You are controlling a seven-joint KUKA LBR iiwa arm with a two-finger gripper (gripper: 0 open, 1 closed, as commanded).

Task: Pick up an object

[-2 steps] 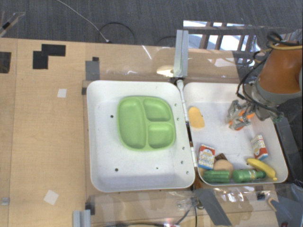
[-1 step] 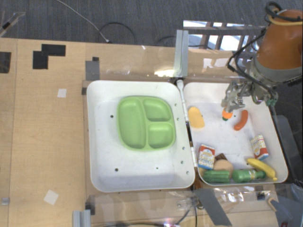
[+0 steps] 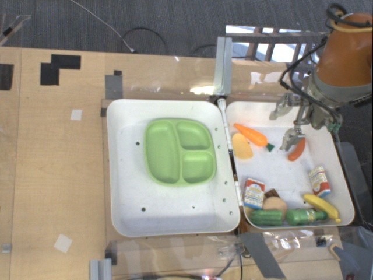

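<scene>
Gripper (image 3: 293, 140) sits low in your right bin (image 3: 344, 174), right over a red-orange piece (image 3: 297, 149); can't tell if it's gripped. Carrot (image 3: 250, 134) lies just left. Green tray (image 3: 178, 151) fills left bin (image 3: 125, 156).

The divided plate (image 3: 178, 151) lies in the left bin (image 3: 125, 214). In the right bin (image 3: 345, 185), the carrot (image 3: 250, 134) lies far left, the banana (image 3: 321, 206) near right.
</scene>
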